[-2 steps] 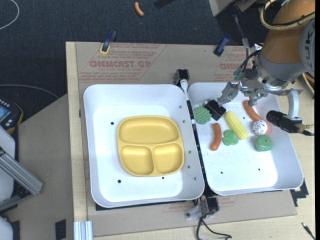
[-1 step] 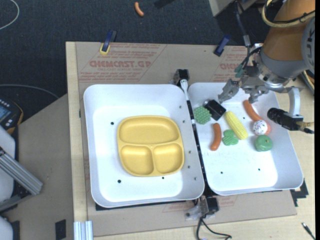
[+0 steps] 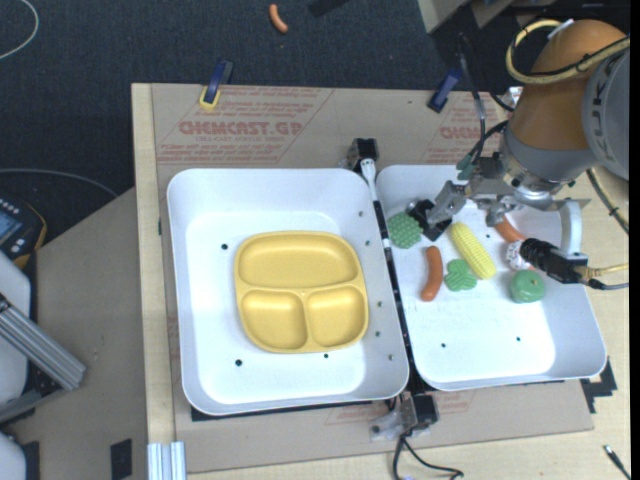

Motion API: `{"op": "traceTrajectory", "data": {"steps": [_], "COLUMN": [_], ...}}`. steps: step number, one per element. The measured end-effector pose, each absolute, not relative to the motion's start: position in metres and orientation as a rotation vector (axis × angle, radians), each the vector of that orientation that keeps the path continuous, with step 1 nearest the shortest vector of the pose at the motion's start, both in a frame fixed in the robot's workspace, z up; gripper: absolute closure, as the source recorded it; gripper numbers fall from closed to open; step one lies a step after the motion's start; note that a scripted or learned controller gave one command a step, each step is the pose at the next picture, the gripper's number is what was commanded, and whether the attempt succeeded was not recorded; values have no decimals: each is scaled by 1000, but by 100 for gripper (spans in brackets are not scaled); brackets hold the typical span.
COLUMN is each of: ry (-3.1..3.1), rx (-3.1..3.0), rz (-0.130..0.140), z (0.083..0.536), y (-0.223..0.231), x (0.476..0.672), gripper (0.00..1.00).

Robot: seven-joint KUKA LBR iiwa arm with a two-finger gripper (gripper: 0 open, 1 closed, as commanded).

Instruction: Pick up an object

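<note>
Bench (image 3: pixel 250 118) (brown board top) bears two white bins side by side: left bin (image 3: pixel 200 208), right bin (image 3: pixel 560 348).

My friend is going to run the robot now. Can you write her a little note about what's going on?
Pincer: hanging over the right bin, above the corn cob, fingers spread wide, nothing between them.
Toys in the right bin: corn cob, orange sausage, three green veggie pieces.
Left bin: yellow divided plate.
Done: nothing picked up yet.
Left: close on one toy, probably the corn, and lift it.
</note>
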State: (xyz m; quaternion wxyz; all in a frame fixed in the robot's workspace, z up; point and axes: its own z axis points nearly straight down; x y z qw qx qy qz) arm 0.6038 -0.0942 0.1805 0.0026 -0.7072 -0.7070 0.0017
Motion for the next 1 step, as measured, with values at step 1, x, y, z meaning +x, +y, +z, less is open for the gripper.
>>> {"op": "traceTrajectory", "data": {"steps": [1], "ry": [-2217], "rx": [-2218], "rz": [6], "z": [136], "y": [-98], "x": [605], "gripper": [0]}}
